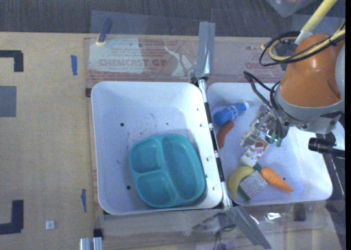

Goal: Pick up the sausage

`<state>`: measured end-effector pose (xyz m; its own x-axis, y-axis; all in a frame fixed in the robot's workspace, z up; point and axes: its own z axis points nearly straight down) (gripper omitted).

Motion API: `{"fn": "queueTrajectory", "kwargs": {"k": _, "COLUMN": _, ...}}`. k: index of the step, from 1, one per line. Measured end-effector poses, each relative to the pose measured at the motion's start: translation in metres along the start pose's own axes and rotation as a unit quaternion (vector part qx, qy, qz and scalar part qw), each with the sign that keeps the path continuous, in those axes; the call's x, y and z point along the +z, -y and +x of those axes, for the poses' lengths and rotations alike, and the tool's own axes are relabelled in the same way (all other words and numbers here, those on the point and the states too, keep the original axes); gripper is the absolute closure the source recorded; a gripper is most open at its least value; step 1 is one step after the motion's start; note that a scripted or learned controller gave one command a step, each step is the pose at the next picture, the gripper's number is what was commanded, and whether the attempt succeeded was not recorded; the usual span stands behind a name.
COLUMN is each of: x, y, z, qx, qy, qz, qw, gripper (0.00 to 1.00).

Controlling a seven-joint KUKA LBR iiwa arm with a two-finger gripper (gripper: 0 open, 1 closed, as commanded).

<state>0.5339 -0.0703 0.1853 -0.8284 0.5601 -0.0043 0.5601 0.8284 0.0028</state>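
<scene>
The sausage (pixel 224 133) is a small reddish-brown curved piece. It lies in the right bin (pixel 312 188) against its left wall, just below a blue bottle (pixel 228 113). My gripper (pixel 266 128) hangs over the middle of the right bin, to the right of the sausage and apart from it. Its tip sits just above a white bottle with a red label (pixel 253 152). The arm's orange band and grey wrist hide the bin's far right corner.
A yellow lemon (pixel 238 177), an orange carrot (pixel 276 180) and a small grey speckled block (pixel 252 186) lie at the right bin's front. The left bin (pixel 109 112) holds a teal divided plate (pixel 166 170). A metal divider (pixel 211 134) separates the bins.
</scene>
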Motion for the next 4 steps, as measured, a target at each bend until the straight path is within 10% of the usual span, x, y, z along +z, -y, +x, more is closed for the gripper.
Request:
{"fn": "queueTrajectory", "kwargs": {"k": 1, "x": -0.024, "y": 0.007, "z": -0.045, "qx": 0.133, "qy": 0.001, "qz": 0.0, "qw": 0.9911, "gripper": 1.0}}
{"fn": "queueTrajectory", "kwargs": {"k": 2, "x": 0.064, "y": 0.05, "z": -0.032, "qx": 0.133, "qy": 0.018, "qz": -0.011, "qw": 0.9909, "gripper": 1.0}}
{"fn": "queueTrajectory", "kwargs": {"k": 3, "x": 0.027, "y": 0.035, "z": -0.093, "qx": 0.146, "qy": 0.001, "qz": 0.0, "qw": 0.9893, "gripper": 1.0}}
{"fn": "queueTrajectory", "kwargs": {"k": 4, "x": 0.076, "y": 0.047, "z": -0.074, "qx": 0.11, "qy": 0.005, "qz": -0.002, "qw": 0.9939, "gripper": 1.0}}
